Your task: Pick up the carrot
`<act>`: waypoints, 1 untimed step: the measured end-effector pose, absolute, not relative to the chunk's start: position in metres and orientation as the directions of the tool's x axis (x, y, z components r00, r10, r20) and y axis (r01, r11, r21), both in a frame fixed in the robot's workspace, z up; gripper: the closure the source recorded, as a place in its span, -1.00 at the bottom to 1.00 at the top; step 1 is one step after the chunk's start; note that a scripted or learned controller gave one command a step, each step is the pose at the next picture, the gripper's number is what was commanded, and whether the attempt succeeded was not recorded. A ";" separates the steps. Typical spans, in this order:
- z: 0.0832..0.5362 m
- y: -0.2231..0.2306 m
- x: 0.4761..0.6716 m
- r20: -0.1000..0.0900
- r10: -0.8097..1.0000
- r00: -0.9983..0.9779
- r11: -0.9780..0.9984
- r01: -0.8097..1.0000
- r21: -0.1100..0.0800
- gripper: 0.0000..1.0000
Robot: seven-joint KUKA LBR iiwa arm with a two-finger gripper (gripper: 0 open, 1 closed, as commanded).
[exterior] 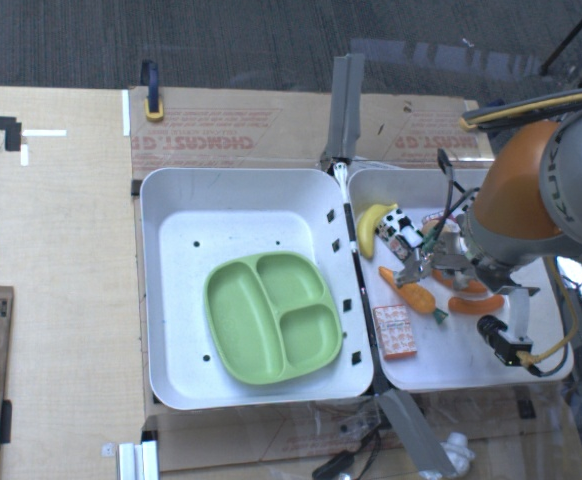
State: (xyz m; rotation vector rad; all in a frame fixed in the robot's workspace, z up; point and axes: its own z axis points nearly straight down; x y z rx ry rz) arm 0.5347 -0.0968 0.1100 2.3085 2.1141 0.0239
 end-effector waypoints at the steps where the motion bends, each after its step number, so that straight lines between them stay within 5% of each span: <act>1: 0.095 -0.094 0.495 -0.002 0.999 -0.044 0.044 0.999 0.009 -1.00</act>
